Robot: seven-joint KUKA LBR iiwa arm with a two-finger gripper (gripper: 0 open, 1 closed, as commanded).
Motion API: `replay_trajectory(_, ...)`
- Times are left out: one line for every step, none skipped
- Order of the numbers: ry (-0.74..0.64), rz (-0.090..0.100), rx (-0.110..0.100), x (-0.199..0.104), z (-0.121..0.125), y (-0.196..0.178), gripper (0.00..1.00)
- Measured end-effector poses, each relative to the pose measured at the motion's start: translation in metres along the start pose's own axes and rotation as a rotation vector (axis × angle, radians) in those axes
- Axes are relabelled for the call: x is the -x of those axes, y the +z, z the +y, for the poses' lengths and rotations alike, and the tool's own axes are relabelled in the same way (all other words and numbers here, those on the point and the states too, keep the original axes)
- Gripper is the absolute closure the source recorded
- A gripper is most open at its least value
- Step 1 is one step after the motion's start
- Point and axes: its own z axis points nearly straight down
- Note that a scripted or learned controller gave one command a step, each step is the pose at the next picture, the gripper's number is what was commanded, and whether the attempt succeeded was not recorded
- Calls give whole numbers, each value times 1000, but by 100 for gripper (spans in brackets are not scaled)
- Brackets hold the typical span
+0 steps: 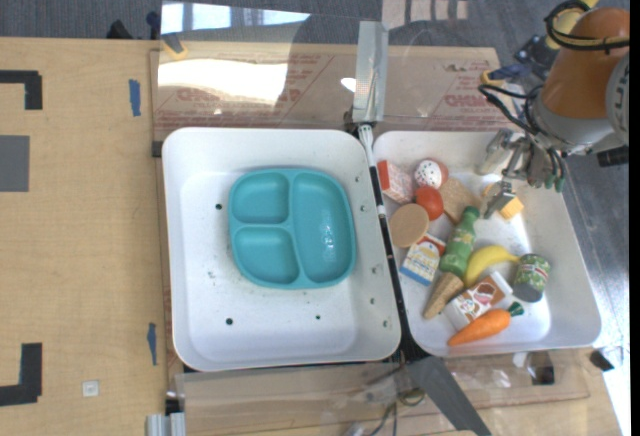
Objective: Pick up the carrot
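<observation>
The gripper (522,164) hangs over the far right corner of the right bin (578,324), and its fingers are too small and tangled with cabling to read, so open or shut, I cannot tell. Nothing sits visibly between them.

The carrot (482,326) lies well away from it, down at the near edge of that bin, toward the camera and a touch left of the gripper. It points roughly left to right, orange tip leftward, green top (515,308) rightward.

By my judgement this is the approach stage, nothing is grasped yet. To do it well, the arm should travel down toward the near wall, turn the fingers across the carrot's narrow width, not along its length, and close near the thicker middle. The neighbours are tight: a small printed carton (476,300) touches its upper side, and a green-labelled can (531,275) stands just past the green top. Descending from straight above should avoid nudging them.

The carrot looks like smooth moulded plastic, tapered and rounded, so it may roll or squirt out of a pinch. Between the carrot and the gripper lie a glossy yellow banana (490,260), a green bottle (461,243) and a tan waffle cone (440,296). In the left bin, well off to the gripper's left, rests a teal divided plate (293,227), smooth and shiny.
</observation>
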Motion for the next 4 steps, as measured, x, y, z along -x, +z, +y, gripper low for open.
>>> replay_trajectory(102, -2, 4, -1, -19, 1, 0)
replay_trajectory(98, -13, 4, 2, -17, -13, 100)
replay_trajectory(47, -5, 4, -95, -17, -2, 100)
replay_trajectory(285, 2, 5, -161, 35, -84, 100)
